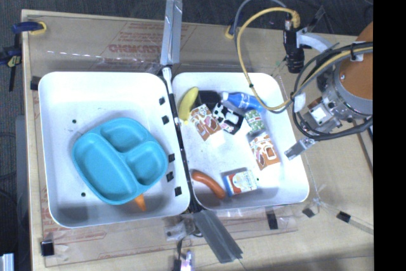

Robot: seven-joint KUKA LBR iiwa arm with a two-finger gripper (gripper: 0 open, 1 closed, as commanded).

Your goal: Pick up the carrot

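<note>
Jaws right of carrot [207,181] (well apart)

Carrot [138,202] mostly under plate [120,158]

**Arm parked at the right bin's edge**

The arm [342,82] sits off the right bin's [288,190] right rim. Inside that bin, an orange carrot [207,182] lies near the front wall, just beside a small carton [240,181]. The left bin [57,92] carries a blue divided plate [120,158].
</note>
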